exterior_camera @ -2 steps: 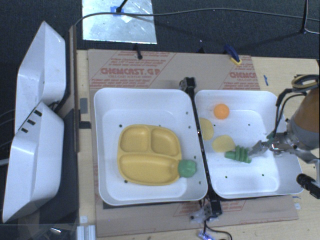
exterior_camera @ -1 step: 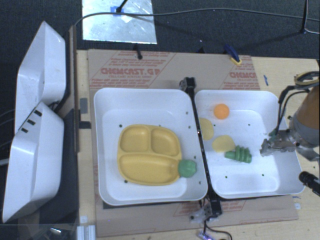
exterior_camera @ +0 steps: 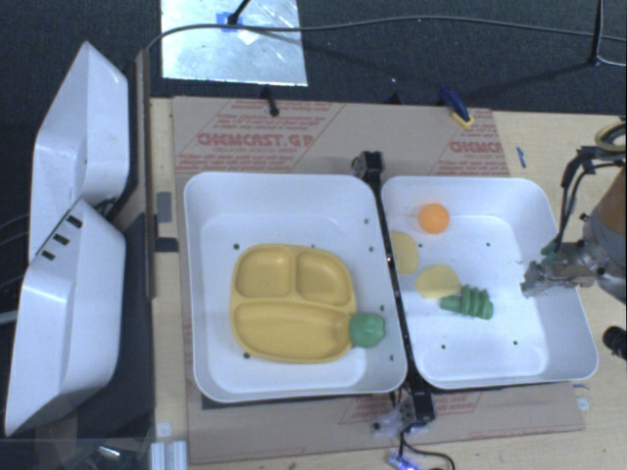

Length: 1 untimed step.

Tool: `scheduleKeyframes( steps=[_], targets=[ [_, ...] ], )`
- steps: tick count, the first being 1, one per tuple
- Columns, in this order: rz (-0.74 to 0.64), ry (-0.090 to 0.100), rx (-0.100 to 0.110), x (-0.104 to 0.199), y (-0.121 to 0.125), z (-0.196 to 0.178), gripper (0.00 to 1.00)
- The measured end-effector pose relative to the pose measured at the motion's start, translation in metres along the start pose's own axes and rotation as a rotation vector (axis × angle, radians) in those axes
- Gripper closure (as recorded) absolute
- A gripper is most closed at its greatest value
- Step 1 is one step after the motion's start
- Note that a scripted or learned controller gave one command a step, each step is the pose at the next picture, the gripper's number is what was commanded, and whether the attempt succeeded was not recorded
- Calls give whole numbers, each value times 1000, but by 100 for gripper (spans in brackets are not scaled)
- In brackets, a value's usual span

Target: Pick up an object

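Note:
In the right bin [exterior_camera: 509,355] lie an orange ball [exterior_camera: 433,217], a pale yellow piece [exterior_camera: 437,281], another pale yellow piece [exterior_camera: 402,252] by the bin's left wall, and a green ridged toy [exterior_camera: 468,304]. My gripper [exterior_camera: 541,280] hangs at the right bin's right side, about 70 px to the right of the green toy and slightly above it in the picture. Nothing shows between its tips. The arm [exterior_camera: 602,253] enters from the right edge.
The left bin [exterior_camera: 284,199] holds a yellow divided tray [exterior_camera: 290,302] with a green round object [exterior_camera: 367,330] at its right corner. A black clamp [exterior_camera: 368,164] joins the bins at the back. Two white bins [exterior_camera: 73,233] are stacked at far left. Cables cross the dark floor.

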<state>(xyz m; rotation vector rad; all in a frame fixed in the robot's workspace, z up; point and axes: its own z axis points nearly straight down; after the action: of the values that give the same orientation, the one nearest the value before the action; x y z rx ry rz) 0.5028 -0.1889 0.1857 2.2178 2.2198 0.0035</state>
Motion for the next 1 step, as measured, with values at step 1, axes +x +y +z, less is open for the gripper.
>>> scheduleKeyframes(
  steps=[1],
  targets=[
    [0,0,-1,0,1,-50,100]
  ],
)
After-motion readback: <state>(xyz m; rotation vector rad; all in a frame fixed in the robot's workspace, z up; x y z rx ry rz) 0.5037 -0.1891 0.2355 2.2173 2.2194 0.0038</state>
